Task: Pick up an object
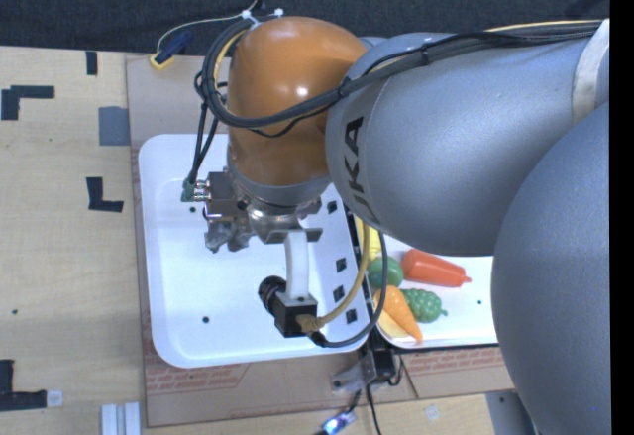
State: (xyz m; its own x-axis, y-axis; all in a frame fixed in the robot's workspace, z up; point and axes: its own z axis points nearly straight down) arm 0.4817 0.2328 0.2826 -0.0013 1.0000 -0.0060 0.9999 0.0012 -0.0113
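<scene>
Hovering gripper (227, 235) over left bin (178, 270) | grip: cannot tell | toy vegetables (434, 270) in right bin (477, 312) | arm (446, 146) overhangs both

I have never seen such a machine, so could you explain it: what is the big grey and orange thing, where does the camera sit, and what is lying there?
The big grey shape is a robot arm, with an orange band above its wrist. One camera, fixed above the bench, looks down at a slant; the arm reaches in from the right. Its gripper hangs over the left bin. The right bin holds toy vegetables: a red one, a carrot and green ones. Whether the gripper holds anything cannot be seen from here.
</scene>
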